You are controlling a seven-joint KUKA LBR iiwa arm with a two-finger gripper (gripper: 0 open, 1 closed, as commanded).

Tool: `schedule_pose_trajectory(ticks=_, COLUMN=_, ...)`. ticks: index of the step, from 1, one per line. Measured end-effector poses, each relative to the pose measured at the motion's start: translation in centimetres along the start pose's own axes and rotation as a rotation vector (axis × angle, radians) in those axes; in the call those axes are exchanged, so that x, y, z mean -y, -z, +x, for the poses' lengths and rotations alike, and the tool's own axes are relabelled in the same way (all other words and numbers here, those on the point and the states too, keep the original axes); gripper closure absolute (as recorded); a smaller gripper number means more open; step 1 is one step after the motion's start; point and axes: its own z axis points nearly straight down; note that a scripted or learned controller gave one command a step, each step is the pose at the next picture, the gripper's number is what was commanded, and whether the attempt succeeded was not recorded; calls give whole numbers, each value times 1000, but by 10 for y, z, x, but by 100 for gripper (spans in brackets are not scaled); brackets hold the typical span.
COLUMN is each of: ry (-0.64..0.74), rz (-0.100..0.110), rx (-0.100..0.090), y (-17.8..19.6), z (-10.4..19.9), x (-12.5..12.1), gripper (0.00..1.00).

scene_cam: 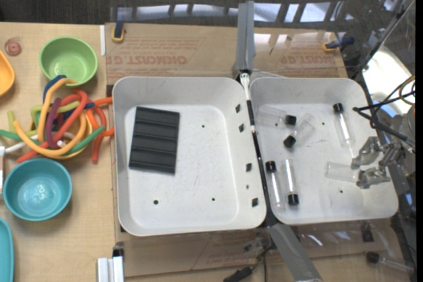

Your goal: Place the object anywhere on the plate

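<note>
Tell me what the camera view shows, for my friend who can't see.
Two white bins sit side by side: the left bin holds a black ridged plate, and the right bin holds clear tubes with black caps. The robot's pincer is at the right bin's right edge.

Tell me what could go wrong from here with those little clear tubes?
The gripper sits at the right bin's edge beside a clear tube; see-through plastic is hard to pick out, so a grab may miss or skid. Other capped tubes lie loose close by and could get knocked. The black ridged plate is across the divider in the left bin, so a loose hold might drop on the way.
</note>
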Motion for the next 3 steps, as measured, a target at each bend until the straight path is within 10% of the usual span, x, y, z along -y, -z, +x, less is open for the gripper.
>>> schedule_pose_trajectory(ticks=1, ry=109, rz=1, rx=2, y=4, z=-1, x=0, gripper=100)
schedule_pose_trajectory(ticks=2, ry=136, rz=2, rx=6, y=42, z=-83, x=-1, gripper=100)
schedule_pose_trajectory(ticks=3, ry=374, rz=0, rx=1, y=-19, z=-24, x=-13, gripper=100)
